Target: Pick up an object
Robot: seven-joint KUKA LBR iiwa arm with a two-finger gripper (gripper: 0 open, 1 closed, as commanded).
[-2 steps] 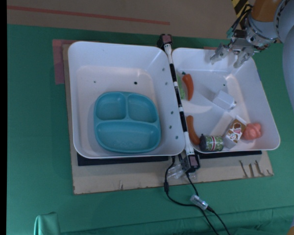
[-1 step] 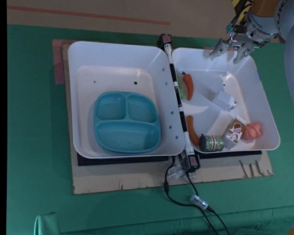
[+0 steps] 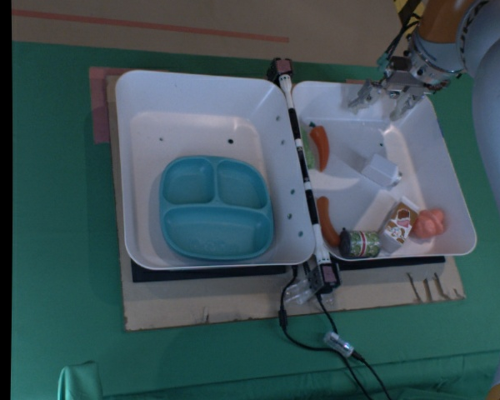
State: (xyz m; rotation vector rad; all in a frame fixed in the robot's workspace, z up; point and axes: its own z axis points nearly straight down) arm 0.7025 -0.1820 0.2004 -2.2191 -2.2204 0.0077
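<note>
My gripper (image 3: 382, 102) hangs over the far edge of the right bin (image 3: 450, 167), its fingers spread open with nothing between them. Below it in that bin lie a carrot (image 3: 320, 145) by the left wall, a white box (image 3: 381, 172) in the middle, and a second orange piece (image 3: 326, 221) at the near left. Along the near edge sit a dark can (image 3: 360, 242), a small carton (image 3: 397, 227) and a pink lumpy toy (image 3: 431, 222). All of these lie apart from the gripper.
The left bin (image 3: 142, 98) holds a blue divided plate (image 3: 217, 207). A black-and-white divider bar (image 3: 297, 144) runs between the bins. Cables (image 3: 325, 327) trail over the green cloth in front. The grey arm (image 3: 492, 73) comes down the right side.
</note>
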